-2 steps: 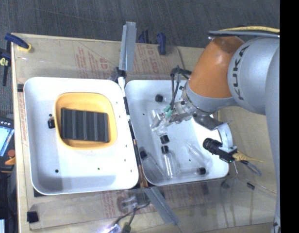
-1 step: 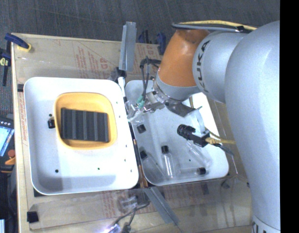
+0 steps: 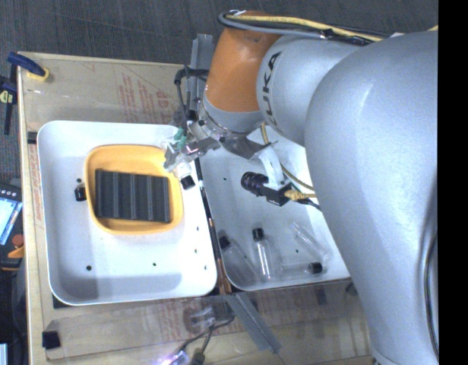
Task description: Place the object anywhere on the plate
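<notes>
A yellow plate (image 3: 131, 157) with a dark ribbed centre lies in the left white bin (image 3: 64, 243). My gripper (image 3: 178, 155) hangs over the plate's upper right corner, at the divide between the two bins. A small teal and white piece (image 3: 178, 136) shows right at the gripper's tip; whether it is gripped is unclear. Two clear vials with black caps (image 3: 260, 254) (image 3: 303, 263) lie near the front of the right white bin (image 3: 232, 204). The arm's orange band (image 3: 235, 67) and grey body cover most of that bin.
A small black piece (image 3: 188, 181) sits just off the plate's right edge, and another (image 3: 80, 192) off its left edge. A black cylinder with cable (image 3: 258, 184) hangs from the wrist over the right bin. Blue clamps (image 3: 25, 65) grip the bench's far left corner.
</notes>
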Controlling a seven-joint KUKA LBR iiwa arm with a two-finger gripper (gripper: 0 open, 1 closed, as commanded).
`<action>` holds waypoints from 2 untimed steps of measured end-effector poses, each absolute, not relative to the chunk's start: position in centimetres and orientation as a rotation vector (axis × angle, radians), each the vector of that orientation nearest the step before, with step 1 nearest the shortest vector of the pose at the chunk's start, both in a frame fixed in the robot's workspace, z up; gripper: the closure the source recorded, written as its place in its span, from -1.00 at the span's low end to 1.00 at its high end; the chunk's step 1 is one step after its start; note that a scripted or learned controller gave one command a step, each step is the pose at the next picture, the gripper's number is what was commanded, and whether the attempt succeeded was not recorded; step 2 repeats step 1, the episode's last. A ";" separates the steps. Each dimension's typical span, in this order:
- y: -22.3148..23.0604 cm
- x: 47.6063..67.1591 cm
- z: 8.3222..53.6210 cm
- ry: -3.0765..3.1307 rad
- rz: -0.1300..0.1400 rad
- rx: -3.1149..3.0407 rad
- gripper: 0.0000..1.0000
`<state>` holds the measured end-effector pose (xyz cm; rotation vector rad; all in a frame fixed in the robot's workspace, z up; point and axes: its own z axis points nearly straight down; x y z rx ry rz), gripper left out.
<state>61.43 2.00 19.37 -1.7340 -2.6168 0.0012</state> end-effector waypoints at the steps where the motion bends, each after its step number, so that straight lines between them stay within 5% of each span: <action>1: 2.0 61.4 19.4 -2.617 0.001 -1.733 -1.00; 2: 2.0 61.4 19.4 -2.617 0.001 -1.733 -1.00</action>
